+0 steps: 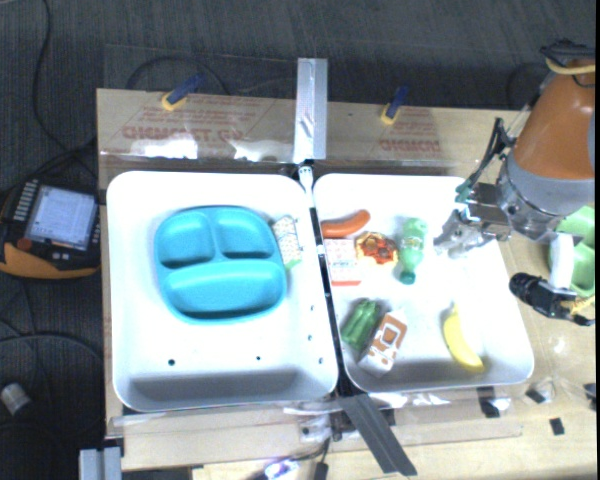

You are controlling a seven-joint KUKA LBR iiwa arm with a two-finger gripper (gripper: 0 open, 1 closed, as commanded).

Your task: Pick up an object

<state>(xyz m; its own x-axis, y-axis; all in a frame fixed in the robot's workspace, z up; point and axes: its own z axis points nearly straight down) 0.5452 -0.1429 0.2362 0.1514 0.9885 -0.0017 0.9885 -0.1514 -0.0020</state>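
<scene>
My gripper [459, 236] hangs over the right part of the right bin [510, 363], with nothing visibly in it. Just to its left stands a green bottle [411, 247]. Further left lie a red sausage [345, 224], a small red and orange toy [376, 248] and a white and red packet [342, 262]. Toward the bin's front lie a green cucumber [360, 321], an orange and white carton [386, 339] and a yellow banana [461, 339], below and apart from the gripper.
The left bin [140, 368] holds a blue divided plate [220, 262] and a small white and green packet [287, 238] at its right side. A ridge between the bins runs down the middle. A handheld device [50, 223] lies off the bench at left.
</scene>
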